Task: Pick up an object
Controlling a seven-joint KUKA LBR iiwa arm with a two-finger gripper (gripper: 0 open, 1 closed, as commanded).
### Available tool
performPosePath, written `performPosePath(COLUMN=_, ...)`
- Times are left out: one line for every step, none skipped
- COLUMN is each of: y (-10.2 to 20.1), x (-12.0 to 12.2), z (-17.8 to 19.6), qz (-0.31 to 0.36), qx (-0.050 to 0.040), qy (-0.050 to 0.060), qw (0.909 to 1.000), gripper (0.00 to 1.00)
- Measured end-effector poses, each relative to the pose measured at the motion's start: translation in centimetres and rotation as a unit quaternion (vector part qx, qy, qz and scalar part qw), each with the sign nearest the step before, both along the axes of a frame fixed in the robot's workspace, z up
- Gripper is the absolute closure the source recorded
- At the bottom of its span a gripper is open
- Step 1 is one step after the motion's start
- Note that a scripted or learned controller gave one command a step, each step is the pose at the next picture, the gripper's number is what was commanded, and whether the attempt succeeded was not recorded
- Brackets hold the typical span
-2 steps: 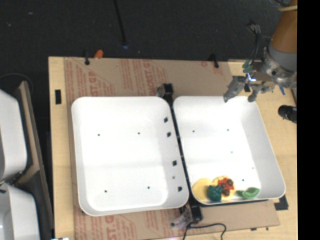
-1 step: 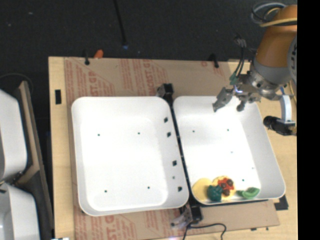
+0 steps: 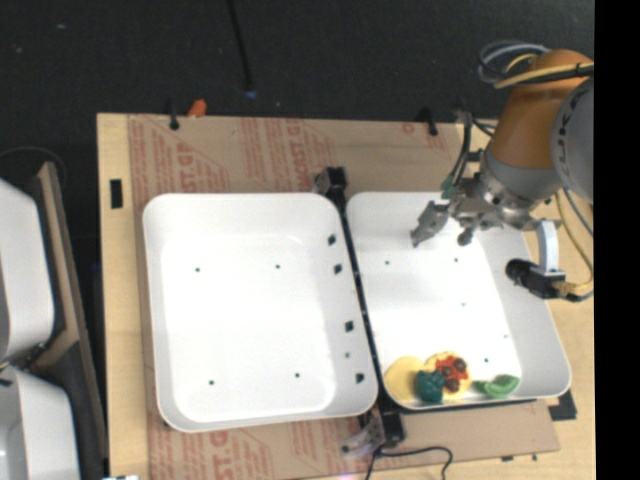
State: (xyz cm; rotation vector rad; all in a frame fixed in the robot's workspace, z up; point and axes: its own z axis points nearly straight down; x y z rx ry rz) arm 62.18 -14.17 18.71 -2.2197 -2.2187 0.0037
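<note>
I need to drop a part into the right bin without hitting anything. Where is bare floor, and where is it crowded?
The right bin has bare floor across its middle, between the tool hanging over the far end and the near edge. The crowding is along that near edge: a yellow piece, a teal object, a red one and a green one.

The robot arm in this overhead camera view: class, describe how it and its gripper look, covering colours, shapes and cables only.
The grey KUKA arm has a rounded, tube-like body with a broad orange band above the wrist. Thin cables loop over its top and run down beside the wrist. The two-finger gripper is a small grey metal assembly ending in two slim dark-tipped fingers.
</note>
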Motion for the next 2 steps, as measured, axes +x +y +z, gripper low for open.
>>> performPosePath(y=0.1, x=-0.2, z=-4.2, qz=0.000, qx=-0.0003, qy=-0.001, qw=1.0000, gripper=0.00)
performPosePath(y=0.0, x=-0.1, z=-2.9, qz=-0.001, qx=-0.0007, qy=-0.003, qw=1.0000, gripper=1.00)
